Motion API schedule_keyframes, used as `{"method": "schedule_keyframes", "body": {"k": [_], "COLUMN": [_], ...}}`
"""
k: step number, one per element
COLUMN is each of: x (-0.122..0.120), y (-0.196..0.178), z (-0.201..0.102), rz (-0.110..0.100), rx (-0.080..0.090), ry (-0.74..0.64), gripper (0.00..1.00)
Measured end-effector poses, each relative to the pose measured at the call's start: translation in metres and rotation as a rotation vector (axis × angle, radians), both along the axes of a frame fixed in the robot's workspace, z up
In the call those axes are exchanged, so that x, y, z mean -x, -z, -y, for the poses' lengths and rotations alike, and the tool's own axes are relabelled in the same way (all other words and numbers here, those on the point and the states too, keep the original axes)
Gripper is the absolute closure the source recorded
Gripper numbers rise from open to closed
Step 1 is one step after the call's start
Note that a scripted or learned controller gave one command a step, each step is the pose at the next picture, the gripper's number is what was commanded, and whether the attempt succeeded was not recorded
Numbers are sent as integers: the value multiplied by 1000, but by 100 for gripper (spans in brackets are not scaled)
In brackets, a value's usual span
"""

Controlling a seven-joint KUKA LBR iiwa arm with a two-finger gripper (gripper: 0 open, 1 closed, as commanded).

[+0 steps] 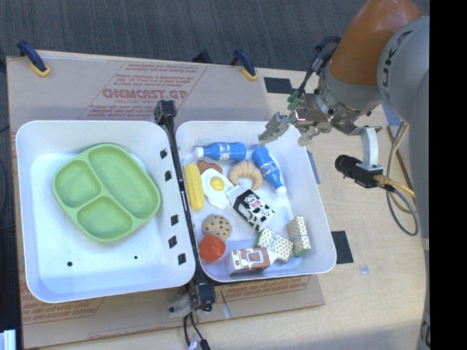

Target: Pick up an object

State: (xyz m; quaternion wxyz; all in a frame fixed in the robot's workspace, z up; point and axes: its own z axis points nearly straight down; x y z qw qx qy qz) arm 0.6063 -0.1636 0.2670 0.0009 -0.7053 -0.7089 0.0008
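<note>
Fingers point(286, 131) spread apart, empty, above right bin point(321, 224).

a robotics lab: clamped cardboard point(146, 86) bench, white bins point(29, 217), toy food point(216, 184).

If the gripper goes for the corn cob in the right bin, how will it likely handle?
The corn cob is long and rounded, so it may roll if nudged sideways. It looks like light, stiff toy plastic. It lies against the bin wall, which probably crowds a finger.
</note>
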Motion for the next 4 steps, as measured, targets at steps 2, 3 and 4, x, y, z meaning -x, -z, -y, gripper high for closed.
{"method": "schedule_keyframes", "body": {"k": [2, 3, 4], "x": [-25, -26, -29], "y": [175, 165, 46], "z": [-29, -29, -15], "rz": [0, -1, 2], "rx": [1, 1, 0], "ry": [-2, -5, 0], "gripper": [0, 100, 100]}}
